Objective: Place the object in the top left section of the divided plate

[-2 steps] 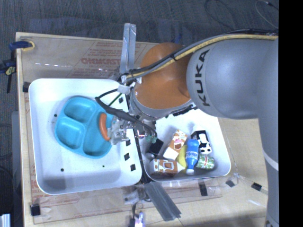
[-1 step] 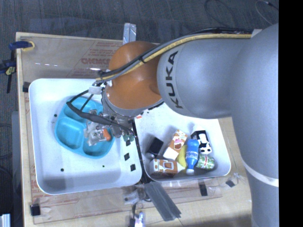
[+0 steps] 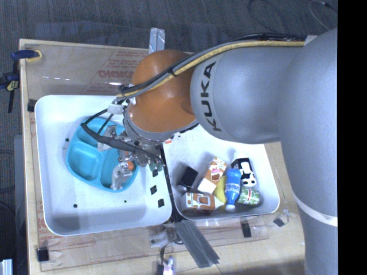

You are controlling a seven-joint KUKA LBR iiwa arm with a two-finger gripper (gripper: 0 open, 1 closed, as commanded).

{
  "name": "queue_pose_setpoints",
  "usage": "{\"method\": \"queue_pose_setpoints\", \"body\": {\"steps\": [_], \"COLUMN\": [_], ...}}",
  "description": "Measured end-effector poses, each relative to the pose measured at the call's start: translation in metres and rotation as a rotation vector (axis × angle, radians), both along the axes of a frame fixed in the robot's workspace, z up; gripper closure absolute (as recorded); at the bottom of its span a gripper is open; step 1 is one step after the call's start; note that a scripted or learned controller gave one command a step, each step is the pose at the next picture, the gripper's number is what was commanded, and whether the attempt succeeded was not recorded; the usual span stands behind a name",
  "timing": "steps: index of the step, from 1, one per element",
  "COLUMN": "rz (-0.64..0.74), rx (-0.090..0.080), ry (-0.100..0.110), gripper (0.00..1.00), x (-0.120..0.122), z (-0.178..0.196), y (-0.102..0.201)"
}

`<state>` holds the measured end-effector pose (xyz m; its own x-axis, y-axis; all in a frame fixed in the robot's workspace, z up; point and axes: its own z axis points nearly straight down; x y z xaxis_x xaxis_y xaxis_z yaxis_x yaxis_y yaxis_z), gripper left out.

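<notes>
Grey gripper [image 3: 127, 164] sits low over the blue divided plate [image 3: 86, 156] in the left bin [image 3: 51, 153]. I can't tell its opening from here; the wrist hides it. One small orange object [image 3: 131, 165] at the tip, over the plate's right edge, hard to make out. Right bin [image 3: 269, 202] holds roughly six packed items, including one blue bottle [image 3: 233, 188].

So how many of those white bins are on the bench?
2. The left bin holds the blue divided plate; the right bin beside it holds a cluster of small items. The arm covers part of both.
</notes>
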<state>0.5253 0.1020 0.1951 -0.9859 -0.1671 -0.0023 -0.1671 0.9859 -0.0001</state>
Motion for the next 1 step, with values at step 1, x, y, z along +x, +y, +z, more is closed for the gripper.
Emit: {"method": "queue_pose_setpoints", "body": {"steps": [1], "rz": [0.004], "rx": [0.0], "ry": [-0.003], "gripper": [1.0], "x": [0.001], "z": [0.0103], "y": [0.0009]}}
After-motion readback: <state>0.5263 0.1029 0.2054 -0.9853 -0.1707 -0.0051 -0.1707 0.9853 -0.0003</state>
